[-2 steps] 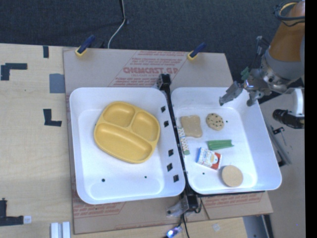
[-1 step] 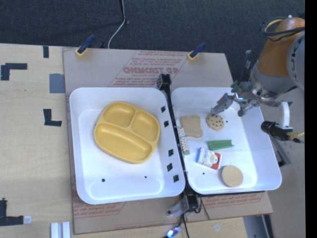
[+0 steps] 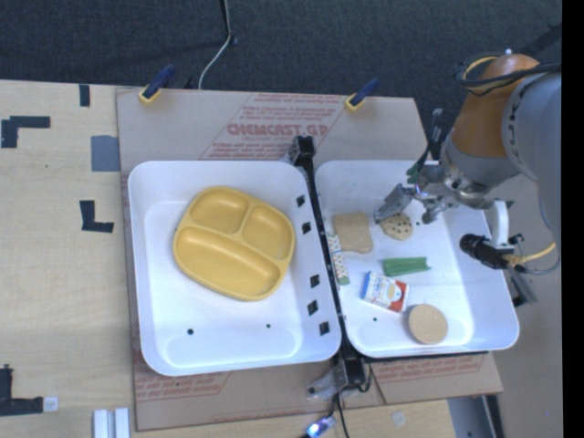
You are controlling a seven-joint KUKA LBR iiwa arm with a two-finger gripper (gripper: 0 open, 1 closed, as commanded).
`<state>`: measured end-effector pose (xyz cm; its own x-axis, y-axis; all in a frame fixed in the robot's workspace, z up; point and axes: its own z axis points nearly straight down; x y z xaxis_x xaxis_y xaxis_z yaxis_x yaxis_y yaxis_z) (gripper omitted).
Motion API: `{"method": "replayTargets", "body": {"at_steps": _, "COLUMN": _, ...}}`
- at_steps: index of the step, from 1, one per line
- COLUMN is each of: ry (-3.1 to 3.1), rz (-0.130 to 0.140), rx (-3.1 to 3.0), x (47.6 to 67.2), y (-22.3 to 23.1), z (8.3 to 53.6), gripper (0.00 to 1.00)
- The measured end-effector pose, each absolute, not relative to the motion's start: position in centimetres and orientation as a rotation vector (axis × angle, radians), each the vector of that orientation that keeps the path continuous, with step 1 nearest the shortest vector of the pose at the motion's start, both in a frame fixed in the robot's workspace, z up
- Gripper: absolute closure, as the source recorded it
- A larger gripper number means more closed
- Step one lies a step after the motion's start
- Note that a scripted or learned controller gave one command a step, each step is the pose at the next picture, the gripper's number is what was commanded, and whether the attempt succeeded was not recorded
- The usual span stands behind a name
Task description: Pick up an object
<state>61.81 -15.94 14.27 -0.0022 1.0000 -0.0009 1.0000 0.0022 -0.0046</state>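
The right bin (image 3: 474, 331) holds several small items: a tan bread slice (image 3: 352, 232), a brown cookie (image 3: 398, 228), a green bean-like piece (image 3: 404, 265), a small red-and-white carton (image 3: 383, 291) and a round tan biscuit (image 3: 426, 324). My gripper (image 3: 410, 206) hangs over the bin's upper part, just above the cookie. One finger (image 3: 394, 203) reaches toward the cookie's left and the other (image 3: 429, 210) is to its right, so the gripper stands open with nothing held between the fingers.
A yellow divided plate (image 3: 234, 241) lies in the left bin (image 3: 160, 336). A black divider with clips (image 3: 315, 235) runs between the bins. Blue-and-yellow clamps (image 3: 157, 82) (image 3: 361, 92) hold the cardboard at the back. The arm (image 3: 493, 126) reaches in from the right.
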Motion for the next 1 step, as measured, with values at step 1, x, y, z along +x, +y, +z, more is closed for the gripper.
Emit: {"method": "replayTargets", "body": {"at_steps": 1, "ry": -2.222, "rz": 0.007, "rx": -2.219, "x": 61.72, "y": -15.92, "z": 8.95, "gripper": 0.00}}
